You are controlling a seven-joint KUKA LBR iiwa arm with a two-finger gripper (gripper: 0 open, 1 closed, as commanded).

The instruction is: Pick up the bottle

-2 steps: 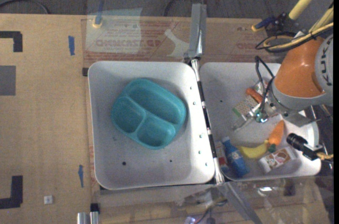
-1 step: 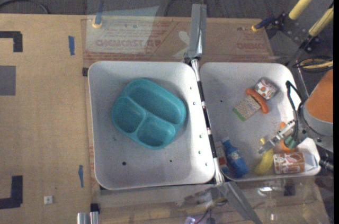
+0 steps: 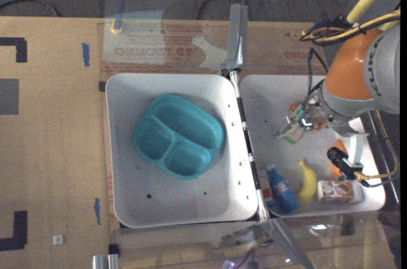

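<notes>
The bottle (image 3: 280,189) is blue with a pale cap and lies in the front left corner of the right bin (image 3: 267,102), close to the divider. My gripper (image 3: 300,124) hangs over the middle of that bin, well behind the bottle and a little to its right, apart from it. A small white and green item (image 3: 289,133) sits right at the gripper's tip. Nothing of the bottle is between the fingers.
A yellow banana (image 3: 308,180) lies just right of the bottle, and a white carton (image 3: 339,191) lies against the bin's front right. A small orange piece (image 3: 336,154) sits near the right wall. The left bin (image 3: 127,198) holds a teal divided plate (image 3: 180,135).
</notes>
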